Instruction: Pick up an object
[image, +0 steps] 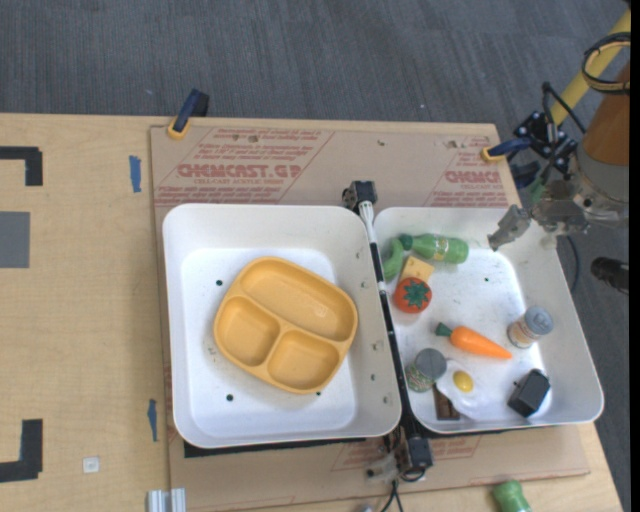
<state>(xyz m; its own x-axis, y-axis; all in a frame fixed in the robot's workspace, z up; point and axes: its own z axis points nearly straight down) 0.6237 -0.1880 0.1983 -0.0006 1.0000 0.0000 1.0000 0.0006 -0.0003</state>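
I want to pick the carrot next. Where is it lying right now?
The carrot lies in the right bin, near its middle, between the tomato on the upper left and the small jar to the right, just above the fried egg.

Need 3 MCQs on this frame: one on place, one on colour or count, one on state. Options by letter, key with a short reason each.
1. Where is the yellow tray?
A. left bin
B. right bin
C. on the bench outside the bins

2. What colour is the bottle at the back of the right bin?
A. red
B. green
C. blue

3. How does the carrot stand?
A. upright on its tip
B. held up by the arm
C. lying flat on the bin floor

Key:
1 A: the tray sits in the middle of the left bin.
2 B: the bottle is green, lying near the bin's far wall.
3 C: the carrot lies flat, well apart from the gripper, which is by the bin's far right corner.
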